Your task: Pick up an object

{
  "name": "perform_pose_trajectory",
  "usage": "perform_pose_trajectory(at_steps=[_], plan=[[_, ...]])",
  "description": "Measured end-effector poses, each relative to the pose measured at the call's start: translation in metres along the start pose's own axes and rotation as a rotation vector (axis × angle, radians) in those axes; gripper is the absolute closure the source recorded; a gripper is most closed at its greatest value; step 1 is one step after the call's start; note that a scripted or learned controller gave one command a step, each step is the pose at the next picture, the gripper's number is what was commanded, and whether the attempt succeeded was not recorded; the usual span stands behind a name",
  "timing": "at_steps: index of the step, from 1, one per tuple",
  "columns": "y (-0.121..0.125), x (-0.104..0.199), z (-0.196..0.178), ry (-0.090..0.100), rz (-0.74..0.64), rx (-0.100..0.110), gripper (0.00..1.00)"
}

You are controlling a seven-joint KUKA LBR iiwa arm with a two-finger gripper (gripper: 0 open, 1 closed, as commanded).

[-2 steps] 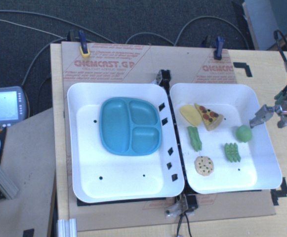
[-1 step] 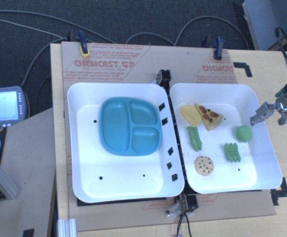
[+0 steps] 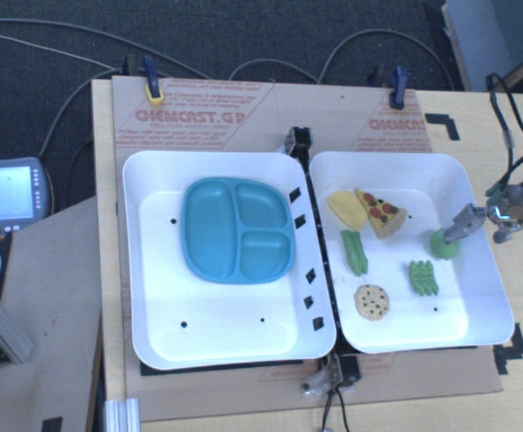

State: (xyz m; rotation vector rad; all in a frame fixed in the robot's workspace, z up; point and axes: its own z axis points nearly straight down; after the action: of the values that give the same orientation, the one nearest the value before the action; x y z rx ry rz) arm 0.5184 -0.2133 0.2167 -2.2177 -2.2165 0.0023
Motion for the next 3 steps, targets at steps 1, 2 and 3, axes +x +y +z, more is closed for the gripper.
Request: perform_pose_trajectory(at_steps=[1,2,3], plan=[[0.004,-0.002,0.062,0.001,0.000,0.002,0.00],[0.010,-0.004,0.122,0.004,-0.001,0.000,0.00],[0.010,-0.005,0.108,0.000,-0.001,-0.004,1.00]])
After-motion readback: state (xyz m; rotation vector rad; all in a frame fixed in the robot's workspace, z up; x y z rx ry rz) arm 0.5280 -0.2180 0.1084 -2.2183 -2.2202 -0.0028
